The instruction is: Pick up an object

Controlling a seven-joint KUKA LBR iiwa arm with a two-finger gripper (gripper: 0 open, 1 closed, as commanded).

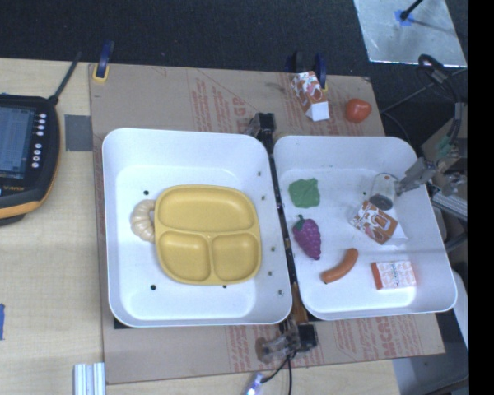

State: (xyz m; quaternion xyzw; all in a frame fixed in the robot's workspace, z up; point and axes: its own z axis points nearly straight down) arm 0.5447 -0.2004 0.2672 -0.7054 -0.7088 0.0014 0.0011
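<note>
Reaching in from the right, gripper (384,194) low over the right bin (346,156), tip set against the upper edge of the small carton (374,222). Whether open or closed: cannot tell, the tip too small and blurred. Nothing seen between its parts, so no hold claimed.

Probably lined up on the carton as the nearest pick, that being the thing directly beneath and just left-below the gripper. Carton tilted, lying on a side, white with orange-brown print, boxy, likely light and easy to tip or push aside rather than seize.

Further below the gripper, near the bin's lower rim, a flat orange-and-white packet (393,275). Below and to the left, a sausage (339,266), then purple grapes (308,237), and a green leafy piece (305,192) level with the gripper, well to its left. All loose and spread apart, leaving room for a descent.

Far left, in the left bin (123,220), a yellow divided tray (207,234) with a pale bun-like item (142,219) touching its edge.
</note>
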